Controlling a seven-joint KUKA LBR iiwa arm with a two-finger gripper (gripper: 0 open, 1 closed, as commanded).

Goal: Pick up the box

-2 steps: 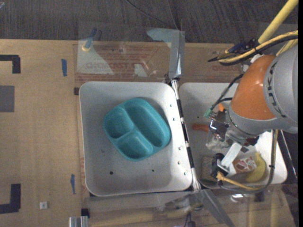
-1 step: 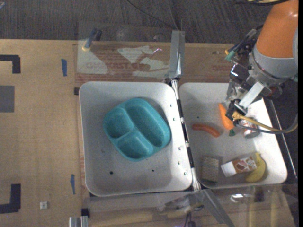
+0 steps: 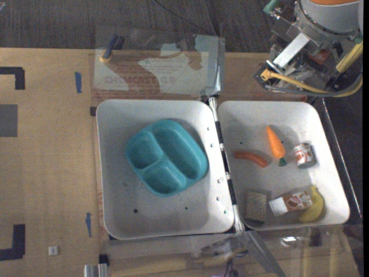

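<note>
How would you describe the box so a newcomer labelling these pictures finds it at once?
Look in the right-hand white bin, along its near edge. The box lies on its side there, between a grey sponge and a yellow banana that touches it. It is the one carton: white with an orange-red printed label.

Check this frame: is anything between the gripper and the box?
Nothing visible blocks a descent. The box lies uncovered near the right bin's front edge, though a banana touches its right end. The gripper hangs behind that bin's far rim.

The bench (image 3: 46, 172) bears two white bins (image 3: 115, 212), side by side.
</note>
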